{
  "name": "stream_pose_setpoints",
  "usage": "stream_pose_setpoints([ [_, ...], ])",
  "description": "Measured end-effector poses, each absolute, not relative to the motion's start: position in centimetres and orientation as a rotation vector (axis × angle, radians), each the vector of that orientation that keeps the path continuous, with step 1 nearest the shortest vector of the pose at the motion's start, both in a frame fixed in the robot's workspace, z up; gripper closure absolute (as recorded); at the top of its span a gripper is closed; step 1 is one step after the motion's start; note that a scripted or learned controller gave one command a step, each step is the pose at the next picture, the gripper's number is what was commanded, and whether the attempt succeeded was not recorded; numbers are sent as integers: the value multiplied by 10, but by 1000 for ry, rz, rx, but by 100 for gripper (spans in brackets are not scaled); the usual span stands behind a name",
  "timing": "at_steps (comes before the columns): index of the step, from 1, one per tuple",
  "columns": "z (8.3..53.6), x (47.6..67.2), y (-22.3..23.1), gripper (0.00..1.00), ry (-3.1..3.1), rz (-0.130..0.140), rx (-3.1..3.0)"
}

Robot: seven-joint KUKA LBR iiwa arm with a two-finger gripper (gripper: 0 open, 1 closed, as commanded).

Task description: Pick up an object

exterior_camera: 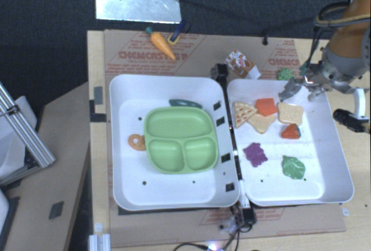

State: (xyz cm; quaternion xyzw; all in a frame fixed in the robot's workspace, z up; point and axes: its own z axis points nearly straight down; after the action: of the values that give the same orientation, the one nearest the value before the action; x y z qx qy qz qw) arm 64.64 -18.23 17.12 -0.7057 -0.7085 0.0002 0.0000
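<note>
My gripper hangs over the far right part of the right bin, with its fingers spread open and nothing between them. Just in front of it lie a tan toast slice and an orange block. Further left are a waffle wedge and a tan piece. A red piece, a purple piece and a green leaf lie nearer the front of the bin.
The left bin holds a green divided plate, an orange ring and a dark green item. Behind the bins lie a carrot, a small box and a green piece.
</note>
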Motion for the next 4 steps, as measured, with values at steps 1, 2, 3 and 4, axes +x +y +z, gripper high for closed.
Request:
stream_pose_setpoints([
  [1, 111, 642, -183, 0, -2223, 0, -2220],
  [2, 104, 648, -184, 0, -2236, -13, -2229],
  [3, 115, 649, -184, 100, -2238, -20, -2231],
  [4, 178, 654, -179, 100, -2232, -6, -2220],
])
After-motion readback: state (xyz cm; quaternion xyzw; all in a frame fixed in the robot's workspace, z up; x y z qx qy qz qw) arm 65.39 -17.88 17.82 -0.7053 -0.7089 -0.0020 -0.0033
